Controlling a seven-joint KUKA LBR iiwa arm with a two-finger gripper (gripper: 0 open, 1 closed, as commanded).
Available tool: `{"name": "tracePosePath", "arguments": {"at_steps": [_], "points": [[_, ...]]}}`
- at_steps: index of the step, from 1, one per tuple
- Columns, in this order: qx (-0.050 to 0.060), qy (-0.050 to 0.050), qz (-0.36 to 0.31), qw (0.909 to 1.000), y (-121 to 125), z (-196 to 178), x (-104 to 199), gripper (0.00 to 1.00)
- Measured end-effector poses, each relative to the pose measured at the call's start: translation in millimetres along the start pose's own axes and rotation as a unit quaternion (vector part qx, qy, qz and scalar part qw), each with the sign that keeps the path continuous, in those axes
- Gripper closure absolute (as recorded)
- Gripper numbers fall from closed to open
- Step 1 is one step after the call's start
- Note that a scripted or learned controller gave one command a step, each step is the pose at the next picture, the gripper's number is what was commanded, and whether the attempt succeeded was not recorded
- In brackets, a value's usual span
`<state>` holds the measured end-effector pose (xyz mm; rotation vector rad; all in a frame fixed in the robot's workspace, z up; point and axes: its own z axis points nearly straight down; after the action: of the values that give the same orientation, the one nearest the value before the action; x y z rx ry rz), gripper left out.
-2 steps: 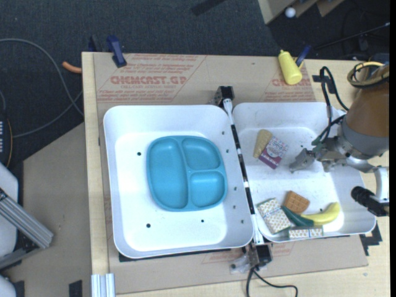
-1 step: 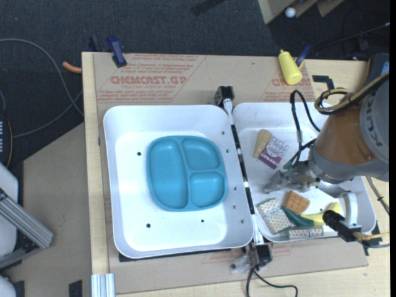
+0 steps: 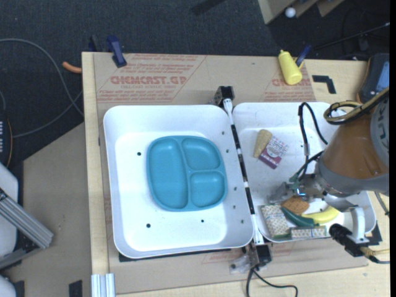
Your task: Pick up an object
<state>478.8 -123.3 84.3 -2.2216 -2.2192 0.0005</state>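
Even overhead light, soft shadows, slightly soft focus.

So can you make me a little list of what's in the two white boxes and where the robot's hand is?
left bin: holds a blue divided plate
right bin: holds the small things
far part of right bin: a tan cone and a small purple-and-white packet, close together
near part of right bin: a banana, a patterned flat packet, more bits too jumbled to name
gripper: low over the near pile
holding something: cannot tell
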Motion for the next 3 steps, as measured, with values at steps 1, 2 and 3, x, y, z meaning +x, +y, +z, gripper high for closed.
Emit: {"name": "tracePosePath", "arguments": {"at_steps": [1, 2, 3], "points": [[-0.001, 0.000, 0.000, 1.0000, 0.5, -9.7, 0.3, 1.00], [-0.002, -0.001, 0.001, 1.0000, 0.9, -19.4, 0.5, 1.00], [-0.002, -0.001, 0.000, 1.0000, 0.8, -19.3, 0.6, 0.00]]}}
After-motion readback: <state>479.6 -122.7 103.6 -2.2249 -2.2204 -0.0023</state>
